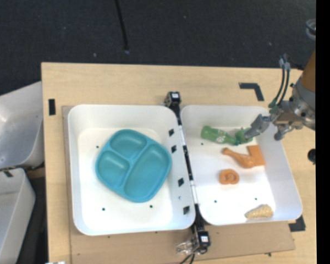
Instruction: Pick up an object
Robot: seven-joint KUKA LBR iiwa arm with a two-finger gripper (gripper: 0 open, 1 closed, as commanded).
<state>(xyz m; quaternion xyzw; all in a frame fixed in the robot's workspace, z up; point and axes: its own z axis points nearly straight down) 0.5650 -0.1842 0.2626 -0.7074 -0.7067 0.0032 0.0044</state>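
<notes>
The right bin [286, 199] served as the landmark. Inside it, near its far wall, lay a green object [223, 135], stretched out sideways. Toward the near side of that piece sat an orange angled piece [245, 157], and nearer still a small round orange ring [229, 176]. In the bin's near right corner rested a pale beige lump [259, 212], well apart from the others.

The gripper [252, 131] reached in over the bin's right rim, its grey fingers slanting down toward the right end of the green object and appearing to meet it there. Whether the fingers were parted or closed could not be told, nor whether the green object lay between them. The arm's wrist [297, 111] hung above the bin's far right corner.

To the left of the right bin, touching it along a shared edge, stood the left bin [80, 213], which held a teal divided plate [133, 165] with three compartments.
</notes>
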